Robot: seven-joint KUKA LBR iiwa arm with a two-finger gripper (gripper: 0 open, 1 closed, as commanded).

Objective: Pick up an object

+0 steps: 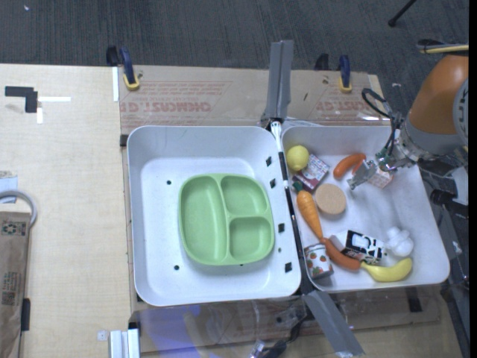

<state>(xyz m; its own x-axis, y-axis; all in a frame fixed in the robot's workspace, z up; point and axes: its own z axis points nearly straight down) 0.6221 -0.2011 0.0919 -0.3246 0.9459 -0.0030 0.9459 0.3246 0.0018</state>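
— Where is your pincer now?

— In the right bin, toward its one o'clock corner, low beside the small orange sausage-shaped piece. I cannot tell whether it is wide or narrow.

— What would you take?

— That orange piece, just at nine o'clock from my pincer. It looks like light, smooth toy plastic, likely slippery and prone to roll. I would grip it across its middle, square to its length.
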